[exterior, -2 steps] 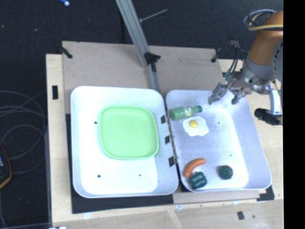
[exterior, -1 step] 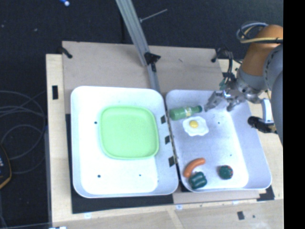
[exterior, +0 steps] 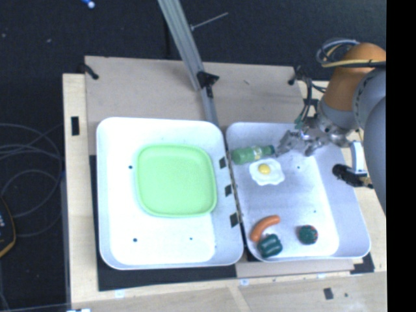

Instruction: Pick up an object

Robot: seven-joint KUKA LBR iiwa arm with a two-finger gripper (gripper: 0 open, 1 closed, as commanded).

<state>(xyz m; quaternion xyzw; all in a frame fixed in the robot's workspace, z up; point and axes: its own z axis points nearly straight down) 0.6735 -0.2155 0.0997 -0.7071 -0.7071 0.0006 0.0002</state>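
A robotics lab: a bare plywood bench, loose cables on dark floor.

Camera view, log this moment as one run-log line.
claw: over right bin, beside green bottle | fried egg, sausage: lying in bin | green plate: left bin

Two bins side by side on the bench

The left shallow white bin holds a square green plate. In the right shallow white bin, a green bottle lies behind a fried-egg toy; an orange sausage, dark green pepper and round green vegetable sit nearer the front.
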